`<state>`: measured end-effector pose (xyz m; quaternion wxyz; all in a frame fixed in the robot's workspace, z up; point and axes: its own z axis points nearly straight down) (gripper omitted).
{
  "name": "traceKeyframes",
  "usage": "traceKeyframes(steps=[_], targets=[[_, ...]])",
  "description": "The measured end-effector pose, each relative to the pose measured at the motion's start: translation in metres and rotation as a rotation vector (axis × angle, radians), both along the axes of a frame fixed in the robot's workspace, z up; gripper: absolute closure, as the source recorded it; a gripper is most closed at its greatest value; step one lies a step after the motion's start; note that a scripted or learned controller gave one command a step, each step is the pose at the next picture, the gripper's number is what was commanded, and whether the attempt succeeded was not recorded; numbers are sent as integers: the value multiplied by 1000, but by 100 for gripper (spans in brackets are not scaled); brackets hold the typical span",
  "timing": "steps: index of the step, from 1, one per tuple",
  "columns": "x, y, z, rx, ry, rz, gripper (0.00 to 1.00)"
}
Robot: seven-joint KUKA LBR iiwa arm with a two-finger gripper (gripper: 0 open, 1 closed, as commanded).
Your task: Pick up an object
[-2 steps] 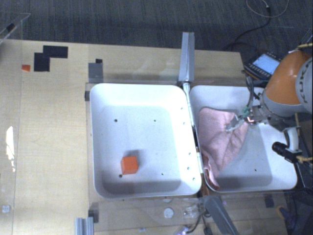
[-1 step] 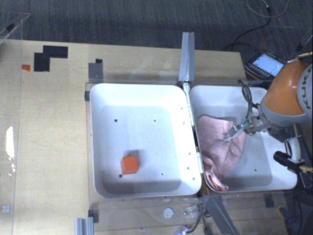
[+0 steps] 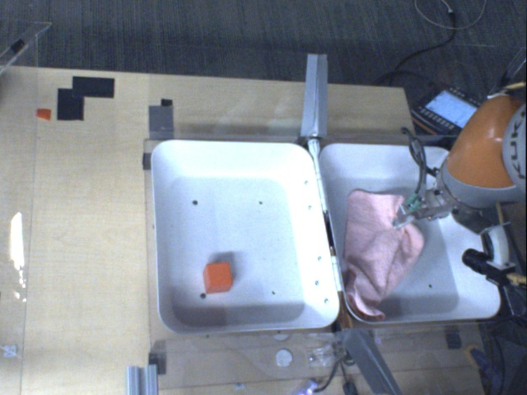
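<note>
A pink cloth (image 3: 375,249) lies crumpled in the right bin (image 3: 469,299), along its left side and reaching down to the near wall. My gripper (image 3: 410,213) is at the cloth's upper right corner, touching it or just above it. The cloth bunches up toward the gripper there. An orange block (image 3: 218,277) sits in the left bin (image 3: 177,220), toward its near left part, far from the gripper.
A metal divider rail (image 3: 315,105) runs between the two bins. The arm's orange band (image 3: 486,142) hangs over the right bin's far right corner. Black and orange markers (image 3: 78,97) sit on the wooden bench at far left.
</note>
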<state>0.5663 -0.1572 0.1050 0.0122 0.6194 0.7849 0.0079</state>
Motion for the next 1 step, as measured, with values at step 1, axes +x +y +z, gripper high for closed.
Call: traceKeyframes(steps=[1], targets=[[102,60,69,1,19,74,100]])
